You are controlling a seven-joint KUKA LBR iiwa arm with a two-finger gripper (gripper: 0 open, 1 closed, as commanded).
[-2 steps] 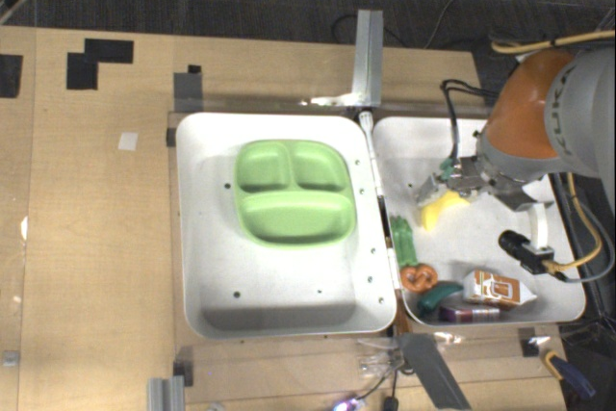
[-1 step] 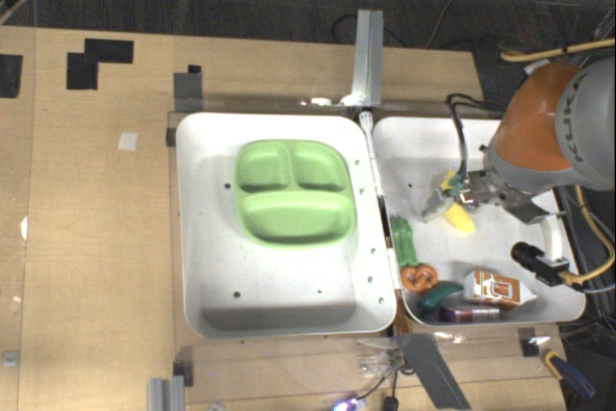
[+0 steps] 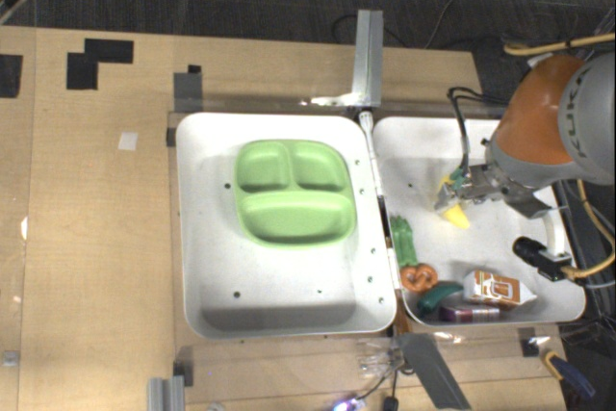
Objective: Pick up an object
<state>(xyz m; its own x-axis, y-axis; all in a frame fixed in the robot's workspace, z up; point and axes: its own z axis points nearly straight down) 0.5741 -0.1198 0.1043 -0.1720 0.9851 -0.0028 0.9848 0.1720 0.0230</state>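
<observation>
Camera view: my fingers (image 3: 450, 198) just above the yellow piece (image 3: 457, 217).
Fingers: can't tell if spread.
Grasp: centre over piece, then close.

The light wood worktop (image 3: 96, 236) has two shallow white bins sitting right on it, left bin (image 3: 197, 236) at about 9 o'clock and right bin (image 3: 414, 144) touching it at 3 o'clock, plus black tape patches (image 3: 96, 61) up around 10 o'clock.

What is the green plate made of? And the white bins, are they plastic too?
The green plate looks like moulded plastic: one even colour, rounded edges, three soft-walled compartments, a dull sheen. The white bins also look like plastic, smooth and matte with rounded corners, though painted metal cannot be ruled out from here.
</observation>
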